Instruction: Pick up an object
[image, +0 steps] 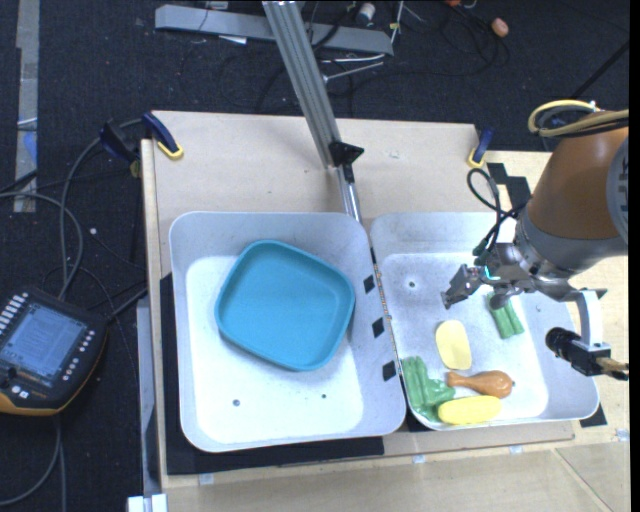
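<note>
Fingers (462, 291) of the gripper (478, 284) point down and to the left over the right bin, dark and small at the middle right of the frame; whether they are spread or pressed together I cannot tell, and nothing shows between them.

At the far left of the frame, a handheld control pad (42, 350) lies on the dark floor, its cable looping up toward the table (250, 160). Blue-and-yellow clamps (160, 135) grip the table at its upper left and upper right corners. A grey metal pole (310, 85) slants down from the top of the frame to the seam between the two bins.

The left bin (200, 400) holds a blue square plate (286, 304), lying slightly tilted in its upper middle.

The right bin (420, 250) holds the small things. At its lower left lies a green ridged piece (422, 385). Just right of that, a pale yellow oval (454, 345) lies below the gripper, near it but apart. Below the oval are a brown drumstick-shaped toy (481, 381) and, touching it from underneath, a bright yellow piece (469, 409) at the bin's lower edge. A green block (506, 318) lies just right of the gripper, partly under the wrist.

The arm (580, 190) enters from the right edge, its orange-brown band high at the upper right and its grey wrist bent down and left toward the bin.
</note>
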